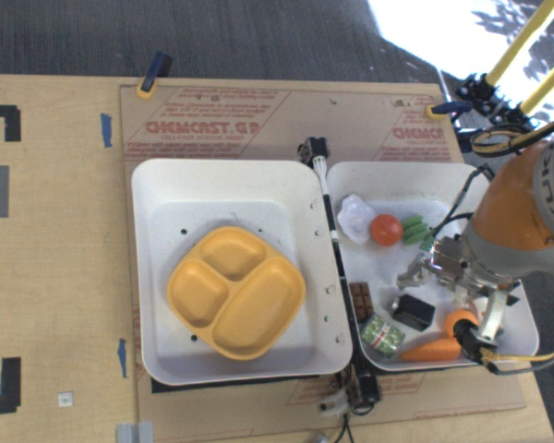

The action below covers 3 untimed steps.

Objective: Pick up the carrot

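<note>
My tool (446,280) hangs over the right bin (526,340), I cannot tell if it is apart or together, and the carrot (431,349) lies unpicked at the near edge.

My view is evenly lit and sharp; blown-out glare whitens the floor (443,3) at top right, and shadows stay soft

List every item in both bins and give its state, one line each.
yellow plate: upright, nothing on it, left bin.
carrot: lying flat at the right bin's front edge, not lifted.
tomato: resting beside the green vegetable.
black block: lying on the bin floor.
end effector: low over the carrot's thick end.
</note>
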Available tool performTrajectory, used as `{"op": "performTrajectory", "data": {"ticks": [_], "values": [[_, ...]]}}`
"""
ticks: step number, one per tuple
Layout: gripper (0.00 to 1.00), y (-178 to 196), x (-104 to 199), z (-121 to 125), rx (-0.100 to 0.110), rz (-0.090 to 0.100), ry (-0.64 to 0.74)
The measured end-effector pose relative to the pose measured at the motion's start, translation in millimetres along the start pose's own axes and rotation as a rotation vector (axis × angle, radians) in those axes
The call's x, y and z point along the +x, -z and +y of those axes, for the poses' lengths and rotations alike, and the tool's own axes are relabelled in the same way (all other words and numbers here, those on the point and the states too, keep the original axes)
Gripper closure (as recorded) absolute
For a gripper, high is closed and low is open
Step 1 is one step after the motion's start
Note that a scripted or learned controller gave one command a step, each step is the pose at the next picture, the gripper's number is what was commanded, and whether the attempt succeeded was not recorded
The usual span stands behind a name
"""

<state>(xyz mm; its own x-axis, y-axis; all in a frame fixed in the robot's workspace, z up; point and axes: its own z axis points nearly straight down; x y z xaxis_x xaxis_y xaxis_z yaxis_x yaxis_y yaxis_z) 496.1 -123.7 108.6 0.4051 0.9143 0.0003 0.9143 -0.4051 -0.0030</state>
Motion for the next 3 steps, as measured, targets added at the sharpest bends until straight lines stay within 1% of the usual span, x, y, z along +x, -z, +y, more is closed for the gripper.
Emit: {"op": "performTrajectory", "data": {"ticks": [1,2,3], "values": [[1.00,9.7,0.4,0.3,-0.001,0.000,0.000],[1.00,165.3,49.5,-40.0,-0.003,0.001,-0.144],[1.00,75.2,104.2,-65.6,0.002,-0.001,-0.367]]}}
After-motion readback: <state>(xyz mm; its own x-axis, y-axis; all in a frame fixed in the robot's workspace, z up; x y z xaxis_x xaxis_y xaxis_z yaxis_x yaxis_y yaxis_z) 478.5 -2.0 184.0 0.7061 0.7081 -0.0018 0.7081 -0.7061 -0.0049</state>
